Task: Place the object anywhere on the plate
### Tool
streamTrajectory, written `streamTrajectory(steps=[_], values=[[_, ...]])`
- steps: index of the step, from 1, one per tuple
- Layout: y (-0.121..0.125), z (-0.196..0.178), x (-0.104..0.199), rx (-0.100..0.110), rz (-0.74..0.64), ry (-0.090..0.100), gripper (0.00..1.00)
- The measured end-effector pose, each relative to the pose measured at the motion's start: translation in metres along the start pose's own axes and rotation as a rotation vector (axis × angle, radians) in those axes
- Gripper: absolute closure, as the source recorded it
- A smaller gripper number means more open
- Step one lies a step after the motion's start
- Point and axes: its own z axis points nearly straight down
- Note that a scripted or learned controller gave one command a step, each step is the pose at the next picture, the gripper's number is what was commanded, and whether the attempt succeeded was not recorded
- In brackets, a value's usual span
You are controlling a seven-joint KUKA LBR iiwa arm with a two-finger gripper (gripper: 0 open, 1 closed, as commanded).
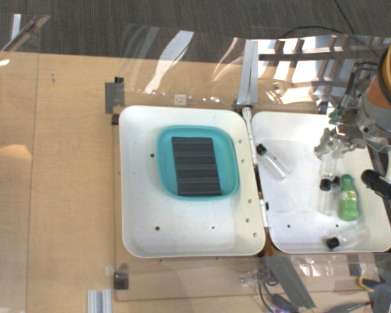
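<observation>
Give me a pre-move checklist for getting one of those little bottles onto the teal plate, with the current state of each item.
1. Plate sits flat in the left bin: ok.
2. Landing area: a dark ribbed mat covers the plate's middle, nothing else on it: ok.
3. Targets in the right bin: a green bottle and clear black-capped vials, one near the divider: ok.
4. Object secured in the gripper: cannot tell.
5. Green bottle free to pick: a vial lies right beside it: not ok.
6. Path across the divider to the plate: ok.
</observation>
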Motion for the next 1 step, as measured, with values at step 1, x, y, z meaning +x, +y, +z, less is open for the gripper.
streamTrajectory(steps=[1], values=[[0.0, 0.0, -0.0001, 0.0, 0.0, 0.0, 0.0]])
